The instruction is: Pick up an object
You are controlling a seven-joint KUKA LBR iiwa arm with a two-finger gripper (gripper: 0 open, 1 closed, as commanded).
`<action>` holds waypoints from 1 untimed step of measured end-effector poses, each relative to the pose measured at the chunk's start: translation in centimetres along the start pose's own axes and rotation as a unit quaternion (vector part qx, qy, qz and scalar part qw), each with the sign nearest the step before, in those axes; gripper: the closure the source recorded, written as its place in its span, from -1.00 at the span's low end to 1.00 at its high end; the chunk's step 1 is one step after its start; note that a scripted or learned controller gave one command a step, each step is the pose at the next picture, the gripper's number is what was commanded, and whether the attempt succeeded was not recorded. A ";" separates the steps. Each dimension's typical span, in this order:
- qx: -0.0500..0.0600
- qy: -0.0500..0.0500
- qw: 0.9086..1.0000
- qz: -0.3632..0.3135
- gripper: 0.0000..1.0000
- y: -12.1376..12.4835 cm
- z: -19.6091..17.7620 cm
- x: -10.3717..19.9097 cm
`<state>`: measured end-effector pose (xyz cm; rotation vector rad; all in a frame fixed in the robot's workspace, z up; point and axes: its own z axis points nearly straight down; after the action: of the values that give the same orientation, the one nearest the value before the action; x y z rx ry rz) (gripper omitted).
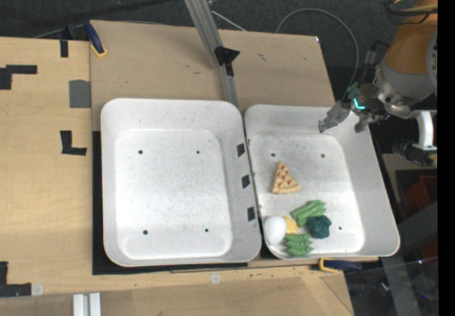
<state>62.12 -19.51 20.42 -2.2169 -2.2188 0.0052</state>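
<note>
1. Dark carpet surrounds the wooden bench (170, 69), which carries two white bins side by side.
2. Left bin (170, 179) sits bare beside the right bin (355, 186).
3. Right bin holds a waffle-patterned wedge (284, 179) near its middle.
4. At that bin's front edge lie a white egg (274, 228), a yellow piece (291, 224), green leafy toys (307, 211) and a dark green lump (319, 226), clustered and touching.
5. Over the right bin's far right corner hangs the claw (346, 118), fingers spread apart, gripping nothing.

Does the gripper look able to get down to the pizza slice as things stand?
Probably yes: the pizza slice lies alone on bare floor of the right bin, apart from the green pile, and the gripper hovers nearby.
</note>
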 end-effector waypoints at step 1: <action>-0.002 -0.001 1.000 -0.001 -1.00 0.1 -0.3 0.0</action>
<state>62.22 -19.51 20.68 -2.2186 -2.2230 0.0027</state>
